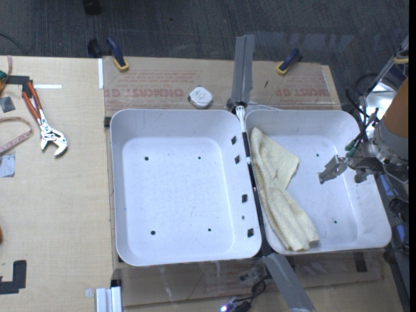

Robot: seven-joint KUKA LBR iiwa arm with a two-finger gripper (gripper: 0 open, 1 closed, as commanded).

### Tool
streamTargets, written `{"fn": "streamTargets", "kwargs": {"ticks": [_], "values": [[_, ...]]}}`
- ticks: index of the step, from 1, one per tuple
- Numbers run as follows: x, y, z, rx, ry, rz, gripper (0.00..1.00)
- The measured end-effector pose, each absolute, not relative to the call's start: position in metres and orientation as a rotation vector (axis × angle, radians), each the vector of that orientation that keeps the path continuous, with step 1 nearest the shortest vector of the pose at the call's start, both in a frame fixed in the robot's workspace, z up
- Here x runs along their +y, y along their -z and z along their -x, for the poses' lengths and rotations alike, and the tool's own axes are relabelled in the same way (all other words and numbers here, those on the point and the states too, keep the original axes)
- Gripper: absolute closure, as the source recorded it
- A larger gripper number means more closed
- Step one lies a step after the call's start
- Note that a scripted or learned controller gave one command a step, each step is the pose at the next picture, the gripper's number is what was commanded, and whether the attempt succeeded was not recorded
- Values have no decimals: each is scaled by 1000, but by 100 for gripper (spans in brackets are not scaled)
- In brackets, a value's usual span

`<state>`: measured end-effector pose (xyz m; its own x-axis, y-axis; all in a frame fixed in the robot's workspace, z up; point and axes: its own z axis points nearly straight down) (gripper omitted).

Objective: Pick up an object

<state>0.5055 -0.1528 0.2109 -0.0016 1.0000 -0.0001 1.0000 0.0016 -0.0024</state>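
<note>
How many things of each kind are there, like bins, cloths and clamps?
White bins: 2 (left, right)
Cream cloths: 1, in the right bin
Clamps on the bench's far edge: 2 ()
Wrenches: 1
Total: 6

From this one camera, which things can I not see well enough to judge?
- The hand, camera view: small and blurred over the right bin; whether it is open or shut cannot be told.
- The arm: cut off by the right edge.
- The towel: its folds hide whatever lies beneath.
- The round object behind the bins: too small to identify.
</note>
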Motion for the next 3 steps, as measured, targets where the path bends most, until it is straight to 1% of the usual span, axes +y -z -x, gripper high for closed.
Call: {"fn": "streamTargets", "kwargs": {"ticks": [1, 2, 3], "values": [[-120, -92, -581, -2194, -1, 2251, 0], [-149, -132, -516, -2310, -1, 2128, 0], [-149, -132, -516, -2310, -1, 2127, 0]]}}
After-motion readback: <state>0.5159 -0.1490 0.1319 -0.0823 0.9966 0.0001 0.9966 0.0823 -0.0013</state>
